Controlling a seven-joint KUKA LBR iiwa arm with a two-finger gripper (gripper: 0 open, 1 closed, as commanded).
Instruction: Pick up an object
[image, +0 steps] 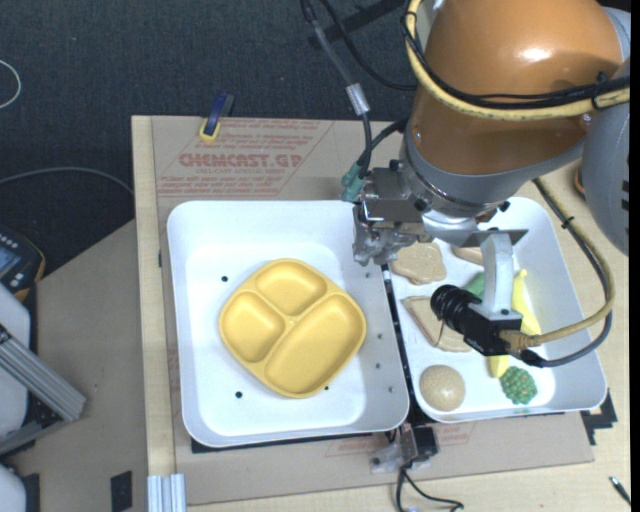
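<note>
Yellow tray (290, 326) in a white bin (190, 300). At 3 o'clock, a second white bin (560, 395) holds a green piece (517, 384), tan round (441, 386), beige cookie (419, 263). Orange band (510, 75) at 1 o'clock.

One fixed camera looks down at a slant on the table (250, 150), taking in both bins. The arm (510, 90) looms close beneath the lens, upper right.

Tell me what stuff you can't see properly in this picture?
- Tool: the arm's big wrist covers it from the camera, so open or shut is unclear.
- Right bin: the arm hides much of its far part.
- Toy food: the flat tan piece is partly covered by a black cable fitting.
</note>
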